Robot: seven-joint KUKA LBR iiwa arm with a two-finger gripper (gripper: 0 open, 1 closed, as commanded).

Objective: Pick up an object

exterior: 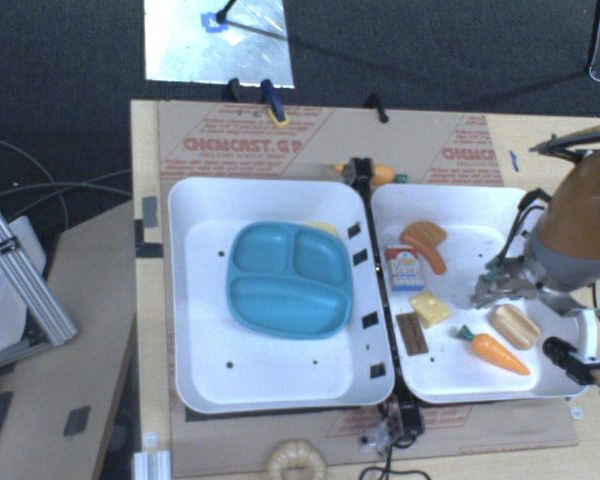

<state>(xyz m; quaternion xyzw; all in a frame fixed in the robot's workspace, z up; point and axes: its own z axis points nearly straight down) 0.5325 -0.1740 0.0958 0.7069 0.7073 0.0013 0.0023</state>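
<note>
Crowding the hand (487, 290): bun (515, 326), carrot (500, 353), cheese (429, 309).

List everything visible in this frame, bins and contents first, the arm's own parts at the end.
left bin: 1, white, left half of the bench
right bin: 1, white, right half of the bench
divided plate: 1, blue, middle of the left bin
sausage in bread: 1, orange-brown, upper part of the right bin
small carton: 1, red and white, right bin near the divider
cheese wedge: 1, pale yellow, below the carton
chocolate bar: 1, brown, right bin near the divider, low
carrot: 1, orange, lower right bin
hot dog bun: 1, tan, just above the carrot
cardboard sheet: 1, brown with red print, under both bins
arm: 1, grey with orange band, right side
gripper: 1, grey, low over the right bin beside the bun
</note>
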